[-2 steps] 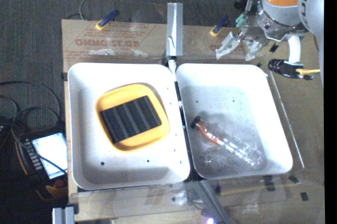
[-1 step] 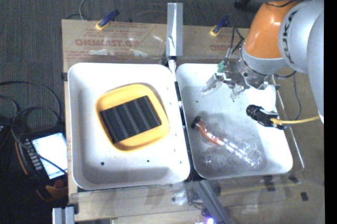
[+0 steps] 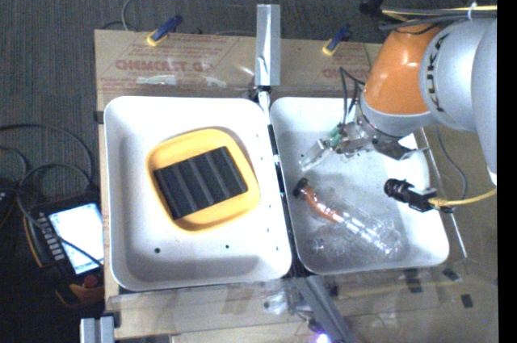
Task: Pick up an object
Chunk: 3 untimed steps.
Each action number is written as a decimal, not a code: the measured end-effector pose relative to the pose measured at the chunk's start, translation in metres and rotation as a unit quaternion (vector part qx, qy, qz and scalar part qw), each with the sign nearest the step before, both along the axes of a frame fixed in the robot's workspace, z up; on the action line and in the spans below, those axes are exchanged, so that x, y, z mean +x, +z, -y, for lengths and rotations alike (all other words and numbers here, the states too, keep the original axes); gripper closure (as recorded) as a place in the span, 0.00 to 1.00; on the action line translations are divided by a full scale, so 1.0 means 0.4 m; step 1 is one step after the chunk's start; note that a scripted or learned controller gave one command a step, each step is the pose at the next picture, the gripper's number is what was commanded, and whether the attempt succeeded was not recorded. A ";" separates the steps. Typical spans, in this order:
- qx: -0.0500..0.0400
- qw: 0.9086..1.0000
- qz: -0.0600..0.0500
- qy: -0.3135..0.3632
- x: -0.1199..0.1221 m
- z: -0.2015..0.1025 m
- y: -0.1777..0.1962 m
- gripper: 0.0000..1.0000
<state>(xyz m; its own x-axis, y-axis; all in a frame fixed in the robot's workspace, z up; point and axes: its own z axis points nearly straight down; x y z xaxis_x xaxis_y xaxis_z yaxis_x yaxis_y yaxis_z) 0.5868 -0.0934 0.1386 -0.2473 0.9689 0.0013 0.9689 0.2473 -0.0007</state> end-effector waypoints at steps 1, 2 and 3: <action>0.000 0.999 0.001 0.046 -0.091 0.072 -0.107 0.00; 0.000 0.998 0.001 0.059 -0.071 0.065 0.138 0.00; -0.002 0.993 0.008 0.116 -0.113 0.035 -0.117 0.00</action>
<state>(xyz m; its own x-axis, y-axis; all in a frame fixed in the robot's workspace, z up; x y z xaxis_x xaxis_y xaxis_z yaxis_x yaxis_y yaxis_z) 0.5418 -0.1073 0.0917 -0.4643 0.8856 -0.0091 0.8855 0.4644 0.0133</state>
